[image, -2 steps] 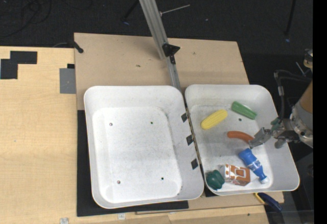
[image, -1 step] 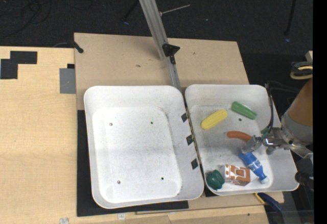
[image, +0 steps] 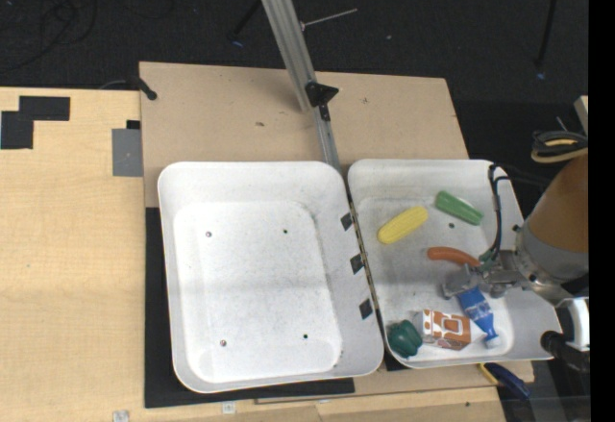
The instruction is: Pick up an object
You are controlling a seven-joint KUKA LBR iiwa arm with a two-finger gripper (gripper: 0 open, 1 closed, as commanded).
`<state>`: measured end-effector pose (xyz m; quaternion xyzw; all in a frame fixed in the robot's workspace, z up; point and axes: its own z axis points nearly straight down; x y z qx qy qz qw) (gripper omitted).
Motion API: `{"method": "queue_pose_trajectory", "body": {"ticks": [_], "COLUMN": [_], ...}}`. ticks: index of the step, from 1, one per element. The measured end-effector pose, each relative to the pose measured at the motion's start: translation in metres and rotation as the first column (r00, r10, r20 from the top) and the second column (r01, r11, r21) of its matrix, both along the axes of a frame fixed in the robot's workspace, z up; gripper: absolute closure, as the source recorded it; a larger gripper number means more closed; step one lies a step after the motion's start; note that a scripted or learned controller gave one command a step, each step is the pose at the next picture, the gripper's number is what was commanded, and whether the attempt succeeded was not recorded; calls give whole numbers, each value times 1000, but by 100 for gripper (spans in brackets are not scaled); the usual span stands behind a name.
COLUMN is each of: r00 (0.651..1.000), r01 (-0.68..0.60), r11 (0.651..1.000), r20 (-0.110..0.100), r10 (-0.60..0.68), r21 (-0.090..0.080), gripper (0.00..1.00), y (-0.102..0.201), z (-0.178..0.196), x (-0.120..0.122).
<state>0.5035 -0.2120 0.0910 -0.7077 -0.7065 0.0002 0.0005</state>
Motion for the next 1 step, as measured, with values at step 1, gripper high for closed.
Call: {"method": "queue_pose_trajectory", "body": {"ticks": [1], "r00": [1000], "r01": [5], "r11": [1000], "r20": [-1], "r10": [-5], "r21": [2], "gripper": [100], "y": [-1], "z": [11], "x": [0]}}
